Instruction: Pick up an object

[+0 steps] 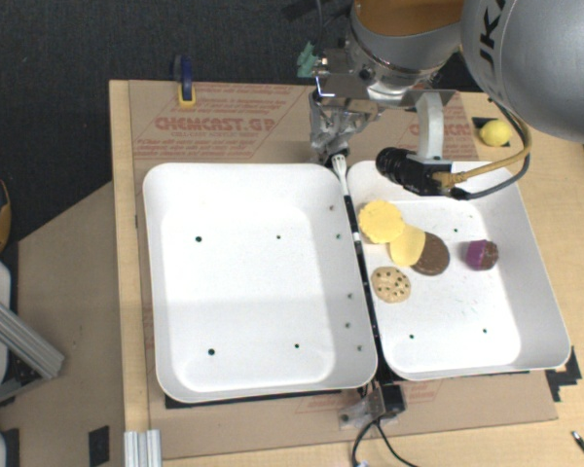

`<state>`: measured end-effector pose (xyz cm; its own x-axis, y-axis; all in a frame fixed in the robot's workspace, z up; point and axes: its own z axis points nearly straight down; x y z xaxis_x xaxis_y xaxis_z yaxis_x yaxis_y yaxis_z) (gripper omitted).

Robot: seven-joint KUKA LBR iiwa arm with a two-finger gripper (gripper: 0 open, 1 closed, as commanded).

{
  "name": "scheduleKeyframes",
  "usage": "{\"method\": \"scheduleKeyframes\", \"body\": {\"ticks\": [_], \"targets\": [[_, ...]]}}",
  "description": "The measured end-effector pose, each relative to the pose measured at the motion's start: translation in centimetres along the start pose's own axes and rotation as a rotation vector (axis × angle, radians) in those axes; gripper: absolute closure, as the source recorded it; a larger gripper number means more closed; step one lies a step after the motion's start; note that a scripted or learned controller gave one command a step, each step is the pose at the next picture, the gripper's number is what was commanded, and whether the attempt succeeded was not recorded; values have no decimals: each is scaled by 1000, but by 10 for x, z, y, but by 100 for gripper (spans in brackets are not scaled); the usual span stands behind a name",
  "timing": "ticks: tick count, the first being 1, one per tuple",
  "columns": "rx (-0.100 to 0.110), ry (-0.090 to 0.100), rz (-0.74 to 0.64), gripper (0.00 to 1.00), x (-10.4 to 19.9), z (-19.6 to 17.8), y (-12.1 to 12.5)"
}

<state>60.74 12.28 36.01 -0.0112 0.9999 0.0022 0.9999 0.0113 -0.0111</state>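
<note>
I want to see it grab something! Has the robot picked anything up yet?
Not yet. The gripper hangs at the far edge of the bins, over the divide, with nothing seen in it. The two yellow discs, brown disc, cookie and purple piece all lie in the right bin. The whole pick is left.

two bins side by side. right bin [526,290] holds four discs [404,246] clustered near its left wall, a small ball [481,254] just right of them. gripper [334,149] hangs over the bins' far seam.

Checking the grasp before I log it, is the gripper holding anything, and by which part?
Nothing is held: the gripper sits at the far rim between the two white bins, with nothing between its fingers.
</note>
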Motion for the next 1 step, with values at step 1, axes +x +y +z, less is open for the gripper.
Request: {"method": "scheduleKeyframes", "body": {"ticks": [1], "targets": [[-5,-1,2,100,108,46,-8]]}}
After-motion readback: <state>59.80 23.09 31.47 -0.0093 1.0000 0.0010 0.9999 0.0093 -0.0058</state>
